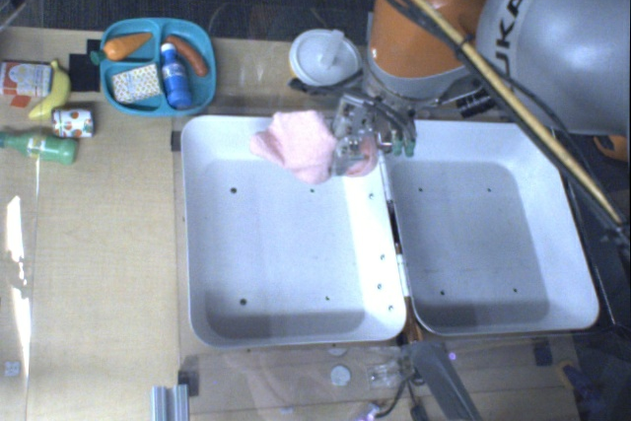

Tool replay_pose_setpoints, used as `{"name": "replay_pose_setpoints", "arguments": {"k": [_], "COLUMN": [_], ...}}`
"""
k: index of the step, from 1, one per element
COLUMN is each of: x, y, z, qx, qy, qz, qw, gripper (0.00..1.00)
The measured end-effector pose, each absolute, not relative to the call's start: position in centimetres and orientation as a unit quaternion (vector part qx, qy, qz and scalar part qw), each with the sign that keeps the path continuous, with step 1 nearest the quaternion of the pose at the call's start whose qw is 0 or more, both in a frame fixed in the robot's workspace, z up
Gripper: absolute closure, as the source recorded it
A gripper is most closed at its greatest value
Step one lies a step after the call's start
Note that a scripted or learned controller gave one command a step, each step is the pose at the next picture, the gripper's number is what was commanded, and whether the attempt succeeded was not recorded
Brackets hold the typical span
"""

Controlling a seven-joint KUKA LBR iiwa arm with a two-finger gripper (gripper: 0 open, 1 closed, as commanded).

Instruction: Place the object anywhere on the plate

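A pink cloth (296,145) hangs crumpled over the back edge of the left bin (212,242), near its far right corner. My gripper (357,156) points down at the cloth's right end, above the ridge between the two bins. Pink fabric shows on both sides of the fingers, so the gripper is shut on the cloth. The plate (210,79) is a blue divided dish on the bench at the back left, outside the bins. It carries a toy carrot, a hot dog, a blue bottle and a patterned square. The arm's orange band and grey body hide the back of the right bin.
A white round lidded cup (320,57) stands behind the bins, between the plate and the arm. A banana (54,90), a small can (73,122), a green bottle (39,148) and a carton (24,77) lie at the far left. The right bin (483,242) sits beside the left.
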State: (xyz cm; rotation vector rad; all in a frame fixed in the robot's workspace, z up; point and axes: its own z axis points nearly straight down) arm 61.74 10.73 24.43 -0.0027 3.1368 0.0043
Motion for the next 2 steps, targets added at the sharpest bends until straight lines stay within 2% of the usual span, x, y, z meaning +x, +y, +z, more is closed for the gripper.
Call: {"name": "replay_pose_setpoints", "arguments": {"k": [1,2], "x": [59.54,59.57], "y": [15.27,15.25], "z": [23.35,23.39], "qx": [-0.002,-0.001], "qy": [1.0,1.0], "qz": [0.0013,0.0014], "qw": [0.002,0.002], "gripper": [1.0,0.0]}}
